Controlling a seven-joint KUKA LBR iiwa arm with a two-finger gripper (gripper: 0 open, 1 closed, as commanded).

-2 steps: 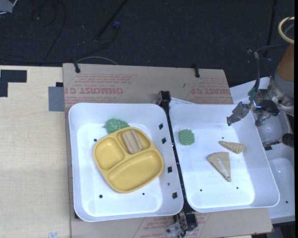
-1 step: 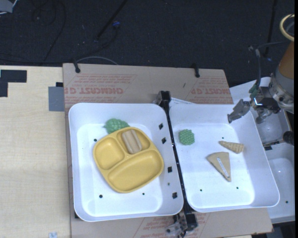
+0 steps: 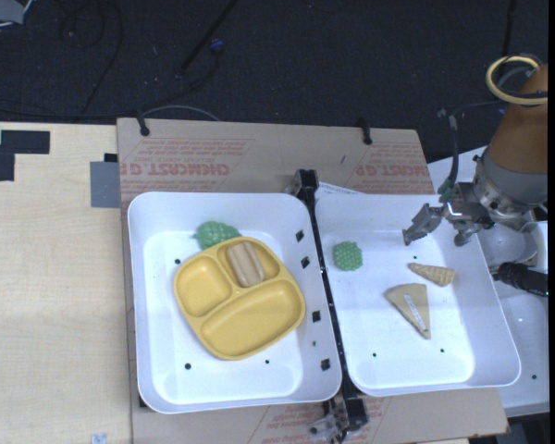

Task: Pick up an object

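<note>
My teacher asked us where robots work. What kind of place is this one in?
Probably a robot test lab, not a kitchen. A grey arm's gripper hovers over two white bins on a bench. In them are toy foods: a yellow plate and a cone. Cables lie on the dark floor behind.

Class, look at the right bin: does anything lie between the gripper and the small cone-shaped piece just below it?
Nothing visible does. The gripper is over the right bin's upper right, and the cone-shaped piece lies just below it on bare floor. The larger wedge and green ball sit off to the side.
</note>
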